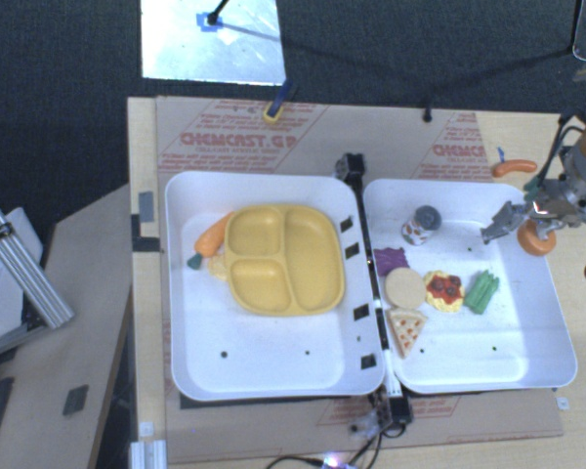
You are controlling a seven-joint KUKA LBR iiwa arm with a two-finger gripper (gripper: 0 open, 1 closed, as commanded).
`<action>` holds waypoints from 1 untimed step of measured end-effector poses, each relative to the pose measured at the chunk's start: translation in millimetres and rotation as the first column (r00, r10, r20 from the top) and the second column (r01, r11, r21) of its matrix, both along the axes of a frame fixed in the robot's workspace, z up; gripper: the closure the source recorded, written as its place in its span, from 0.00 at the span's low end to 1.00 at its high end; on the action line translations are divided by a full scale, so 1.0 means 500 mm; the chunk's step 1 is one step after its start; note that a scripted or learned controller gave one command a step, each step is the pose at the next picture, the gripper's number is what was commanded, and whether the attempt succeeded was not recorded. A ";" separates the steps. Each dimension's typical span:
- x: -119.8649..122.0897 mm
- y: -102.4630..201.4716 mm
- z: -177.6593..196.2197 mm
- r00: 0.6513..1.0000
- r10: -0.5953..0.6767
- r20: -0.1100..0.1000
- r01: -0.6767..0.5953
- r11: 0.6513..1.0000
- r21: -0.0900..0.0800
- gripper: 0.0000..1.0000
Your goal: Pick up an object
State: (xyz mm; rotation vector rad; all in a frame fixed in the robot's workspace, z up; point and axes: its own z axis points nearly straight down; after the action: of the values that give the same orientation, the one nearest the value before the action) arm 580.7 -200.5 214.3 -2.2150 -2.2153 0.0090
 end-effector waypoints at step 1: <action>0.006 0.001 0.014 1.000 0.003 0.012 -0.003 1.000 -0.003 0.00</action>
State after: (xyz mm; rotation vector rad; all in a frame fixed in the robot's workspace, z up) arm 583.5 -200.0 221.4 -2.2188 -2.2258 -0.0013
